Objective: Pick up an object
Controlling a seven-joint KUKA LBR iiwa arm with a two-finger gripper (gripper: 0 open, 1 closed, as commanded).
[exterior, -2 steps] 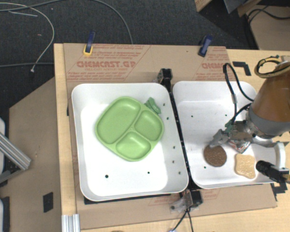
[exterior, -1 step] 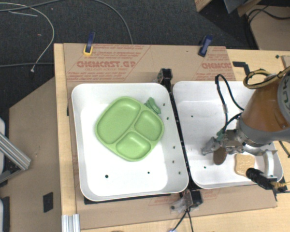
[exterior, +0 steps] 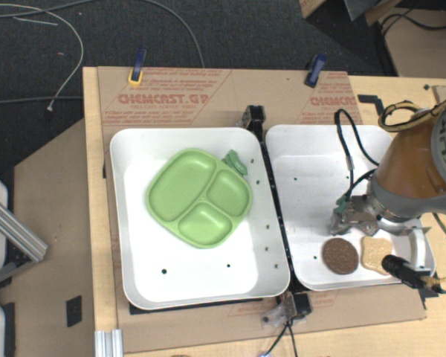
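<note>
While the arm's wrist hides its fingers, gripper (exterior: 351, 218) state cannot be told | brown disc (exterior: 340, 256) and tan piece (exterior: 375, 253) lie near-right in right bin (exterior: 305, 169) | green divided plate (exterior: 199, 196) in left bin (exterior: 134, 266).

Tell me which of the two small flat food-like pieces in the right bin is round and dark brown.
The round dark brown disc. It lies left of the squarish tan bread-like piece, which is paler and angular.

Grey arm (exterior: 424, 162) with an orange band, black cables, and metallic end effector (exterior: 354, 218).
</note>
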